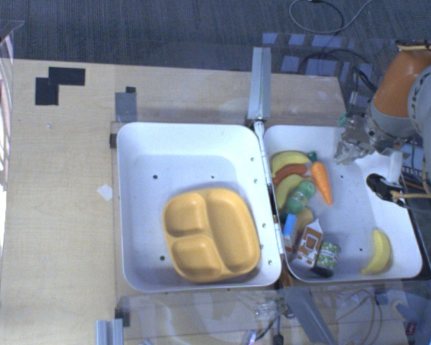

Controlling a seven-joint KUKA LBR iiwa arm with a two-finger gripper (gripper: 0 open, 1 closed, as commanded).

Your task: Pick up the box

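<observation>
Hovering above the upper right part of the right bin [406, 264], the jaws of the gripper [350, 149] point down toward bare bin floor and have nothing between them; how far apart they stand cannot be told at this size. The arm [416, 99] enters from the right, its orange band showing above the wrist.

The box [308, 244], a small carton printed in white, orange and brown, lies flat near the front left corner of that bin, close to the wall shared with the left bin [129, 192]. A blue item [289, 226] touches its upper left edge, and a small can [327, 256] with a green label sits just beside its right edge. Further back along the same wall lies a pile of toy produce: a banana [289, 161], a carrot [321, 182] and a green piece [299, 195]. A second banana [377, 251] rests near the front right, well apart from the box. The left bin holds a yellow divided tray [210, 232]; both bins stand on the counter [57, 192].

By its look the carton is probably light and thin-walled, stiff along its edges but liable to dent across its broad face. A grasp across the narrower pair of sides, taken from above, seems soundest. The neighbouring can and blue item leave little room for the jaws on either side, so crowding is the likely difficulty.
</observation>
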